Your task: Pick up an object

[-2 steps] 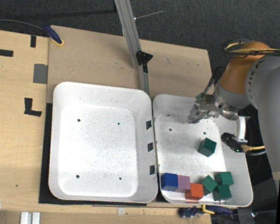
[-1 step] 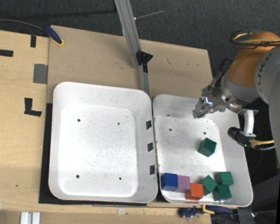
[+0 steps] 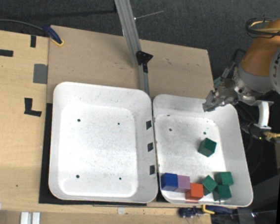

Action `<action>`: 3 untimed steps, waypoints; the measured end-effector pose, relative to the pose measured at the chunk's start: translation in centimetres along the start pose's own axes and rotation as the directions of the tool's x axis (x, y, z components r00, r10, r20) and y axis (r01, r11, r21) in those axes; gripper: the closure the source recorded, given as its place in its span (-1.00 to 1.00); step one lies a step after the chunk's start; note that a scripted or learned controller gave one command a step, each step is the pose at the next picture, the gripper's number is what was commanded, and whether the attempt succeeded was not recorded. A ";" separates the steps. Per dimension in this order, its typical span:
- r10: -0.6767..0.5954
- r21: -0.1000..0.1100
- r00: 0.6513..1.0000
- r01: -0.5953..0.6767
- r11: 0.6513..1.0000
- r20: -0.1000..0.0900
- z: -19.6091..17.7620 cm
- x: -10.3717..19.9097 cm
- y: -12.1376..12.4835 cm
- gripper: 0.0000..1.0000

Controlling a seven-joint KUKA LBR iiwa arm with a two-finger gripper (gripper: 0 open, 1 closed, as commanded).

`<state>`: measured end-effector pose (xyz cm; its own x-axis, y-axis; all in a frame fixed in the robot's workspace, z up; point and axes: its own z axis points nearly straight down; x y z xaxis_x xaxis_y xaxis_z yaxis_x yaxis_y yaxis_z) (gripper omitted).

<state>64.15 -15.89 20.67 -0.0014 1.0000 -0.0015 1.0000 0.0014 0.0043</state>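
The right bin (image 3: 239,139) holds several small blocks. A green cube (image 3: 207,147) lies alone near its middle right. Along the near edge sit a blue cube (image 3: 169,181), a lilac cube (image 3: 184,182), an orange cube (image 3: 196,191) and three green blocks (image 3: 219,184) bunched in the near right corner. My gripper (image 3: 211,101) hangs over the far right corner of this bin, above its rim and well away from the blocks. I see nothing between its fingers.
The left bin (image 3: 59,125) stands beside the right one. A slanted metal pole (image 3: 131,31) crosses the bench behind the bins. A blue-and-yellow tool (image 3: 53,34) lies at the far left of the board.
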 end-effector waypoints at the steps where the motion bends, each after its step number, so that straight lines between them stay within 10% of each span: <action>1: 0.000 -0.001 1.000 0.000 1.000 0.000 -5.0 0.0 0.2 1.00; 3: -0.004 0.007 1.000 0.004 1.000 -0.003 -3.7 9.7 -3.6 1.00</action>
<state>60.50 -6.14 24.32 -0.0052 1.0000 0.0014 1.0000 0.0052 -0.0028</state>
